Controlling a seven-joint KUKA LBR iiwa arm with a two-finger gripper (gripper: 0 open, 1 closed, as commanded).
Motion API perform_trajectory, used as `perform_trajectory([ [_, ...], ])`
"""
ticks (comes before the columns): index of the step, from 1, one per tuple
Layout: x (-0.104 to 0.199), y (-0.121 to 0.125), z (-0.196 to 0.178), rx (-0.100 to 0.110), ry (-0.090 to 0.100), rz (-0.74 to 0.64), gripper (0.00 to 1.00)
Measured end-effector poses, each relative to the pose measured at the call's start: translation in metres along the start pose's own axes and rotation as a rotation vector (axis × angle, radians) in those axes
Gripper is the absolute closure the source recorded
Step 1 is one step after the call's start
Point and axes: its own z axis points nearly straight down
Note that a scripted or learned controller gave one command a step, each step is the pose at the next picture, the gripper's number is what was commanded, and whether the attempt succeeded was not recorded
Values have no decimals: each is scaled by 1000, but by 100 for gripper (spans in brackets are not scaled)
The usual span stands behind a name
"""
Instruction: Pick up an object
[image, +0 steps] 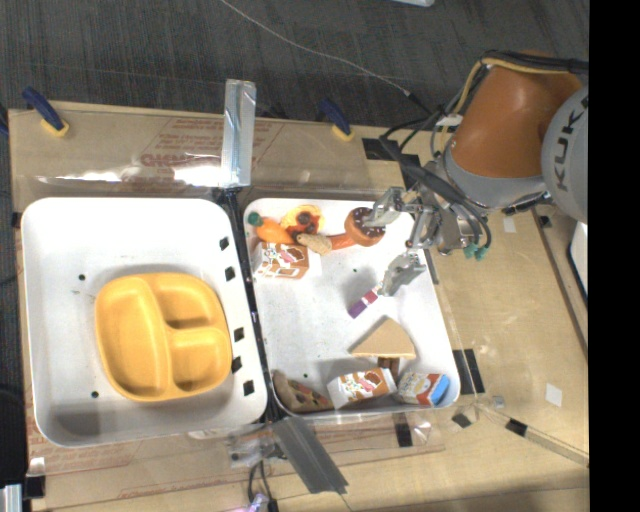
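My gripper (394, 242) hangs over the upper right part of the right bin (330, 285), open, with bare bin floor between its fingers. One finger (384, 211) is beside a chocolate doughnut (363, 226). The other finger (402, 271) sits just above and right of a small purple and white item (362, 302). A tan wedge (384, 341) lies below that. Along the bin's top edge lie an orange carrot (269, 232), a yellow-orange piece (301, 215) and a small patterned box (283, 261).
Two small cartons (362, 385) (424, 387) and a brown item (300, 396) line the right bin's near edge. The left bin (60, 250) holds a yellow divided tray (162, 332). Cables and the arm's orange band (505, 115) sit at the upper right.
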Motion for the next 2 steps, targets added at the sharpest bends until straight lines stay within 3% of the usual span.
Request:
perform_trajectory([
  [1,-28,-24,138,0,-6,-99,0],
  [2,-30,15,156,-3,7,-38,0],
])
